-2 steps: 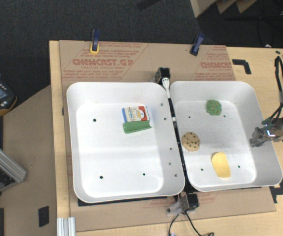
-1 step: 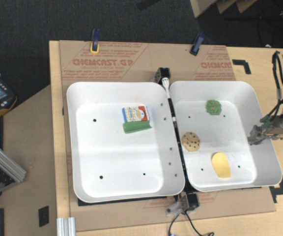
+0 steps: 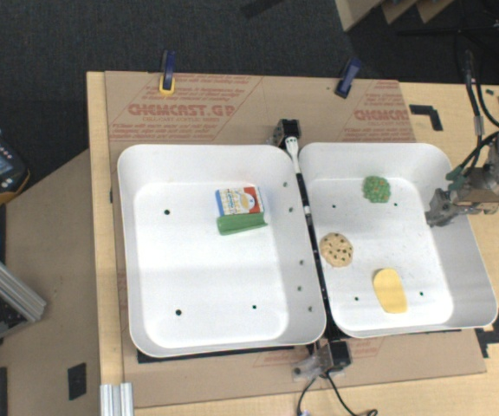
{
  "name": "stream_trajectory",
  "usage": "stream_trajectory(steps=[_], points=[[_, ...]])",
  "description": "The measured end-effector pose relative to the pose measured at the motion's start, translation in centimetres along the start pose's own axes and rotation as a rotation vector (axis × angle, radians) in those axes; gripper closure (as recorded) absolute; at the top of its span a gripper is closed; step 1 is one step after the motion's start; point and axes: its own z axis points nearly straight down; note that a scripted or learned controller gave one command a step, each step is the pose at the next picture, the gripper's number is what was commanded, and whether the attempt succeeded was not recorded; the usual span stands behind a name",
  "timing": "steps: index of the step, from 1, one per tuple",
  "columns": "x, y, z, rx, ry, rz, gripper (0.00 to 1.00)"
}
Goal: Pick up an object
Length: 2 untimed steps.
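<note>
Gripper [image 3: 442, 204] poised at the right bin [image 3: 457, 258] rim (finger state cannot be told), holding nothing visible; cookie [image 3: 337, 250], yellow piece [image 3: 391, 290] and green ball [image 3: 376, 189] lie apart, leaving room for a grasp

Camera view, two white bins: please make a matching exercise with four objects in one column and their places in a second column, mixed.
1. cookie
2. green block
3. yellow piece
4. green ball

A. left bin, below the small box
B. right bin, far side
C. right bin, near side
D. right bin, close to the divider

Pairs: 1-D, 2-A, 3-C, 4-B
</note>
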Motion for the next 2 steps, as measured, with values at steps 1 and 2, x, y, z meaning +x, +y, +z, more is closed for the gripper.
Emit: stream_trajectory(steps=[1,2], points=[[1.0,4.6,-6.6,-0.002,-0.001,0.002,1.00],[-0.9,-2.2,2.3,0.011,0.004,0.007,1.00]])
